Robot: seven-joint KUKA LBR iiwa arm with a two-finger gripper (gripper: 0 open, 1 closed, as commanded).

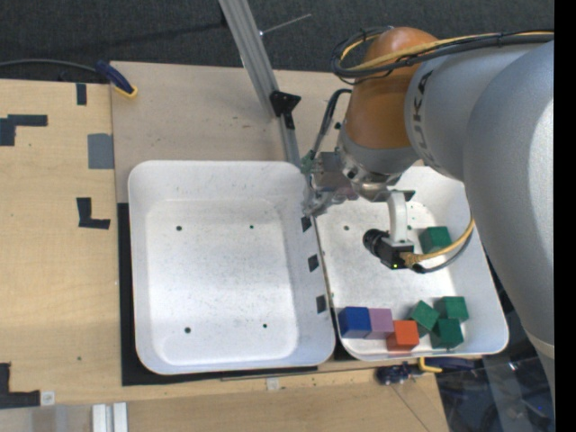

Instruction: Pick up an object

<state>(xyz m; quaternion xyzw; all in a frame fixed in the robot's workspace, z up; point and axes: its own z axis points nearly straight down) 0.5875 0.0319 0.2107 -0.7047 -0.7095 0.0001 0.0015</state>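
Observation:
My gripper [317,196] hangs over the far left corner of the right bin [355,268], close to the wall shared with the left bin. Nothing shows between it and the bin floor. Along the right bin's near edge lie a blue block [355,320], a purple block [381,319], an orange block [404,334] and three green blocks [446,331]. Another green block [436,238] sits alone by the right wall, partly behind the arm. The big grey arm with its orange band [387,97] covers the bin's far right.
The left bin [216,268] stands beside the right one on a black mat. A slanted metal pole [255,52] comes down to the bins' far edge near the gripper. A blue and yellow clamp [117,77] lies at the bench's far left.

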